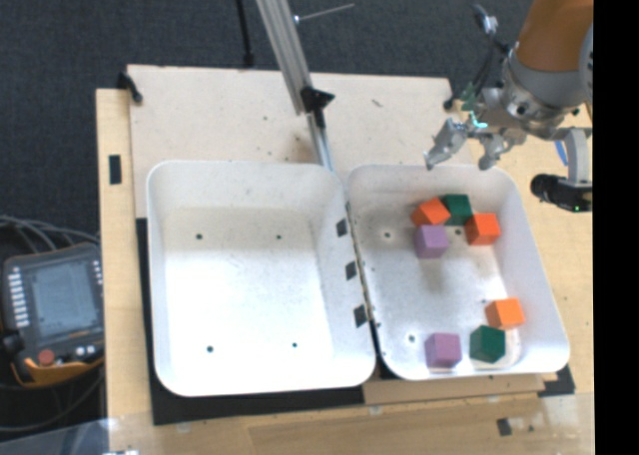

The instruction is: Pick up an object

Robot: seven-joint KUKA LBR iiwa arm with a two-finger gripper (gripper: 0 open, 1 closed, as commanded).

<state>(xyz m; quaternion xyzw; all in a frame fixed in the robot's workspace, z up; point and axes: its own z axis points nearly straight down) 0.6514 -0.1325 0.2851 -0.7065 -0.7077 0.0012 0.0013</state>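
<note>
- Dark carpet surrounds our wooden bench [200, 104]; we read no writing anywhere.
- Our gripper [466, 152] hangs over the right bin's [399, 273] far rim, fingers apart, nothing between them.
- Orange, green and purple blocks [432, 240] cluster below it; three more lie near the front.
- Left bin [250, 273] sits beside it.

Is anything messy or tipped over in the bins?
Nothing stands out. All seven blocks sit inside the right bin, four bunched near the far end, three near the front. The gripper hovers open above the far rim, holding nothing.
</note>
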